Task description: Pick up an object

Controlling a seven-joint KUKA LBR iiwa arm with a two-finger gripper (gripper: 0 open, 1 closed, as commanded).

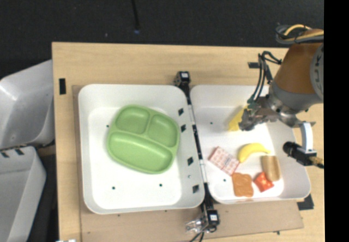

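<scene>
Yellow object, partly hidden, sits under the gripper in the upper part of the right bin; contact unclear. Can't tell if fingers are spread or pressed together. Below it: banana, pink checkered packet, bread roll, red piece, orange piece. Left bin holds a green divided plate.

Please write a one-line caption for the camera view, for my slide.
Gripper low in the right bin at a yellow item; banana and toy foods nearby; green tray in the left bin.
</scene>
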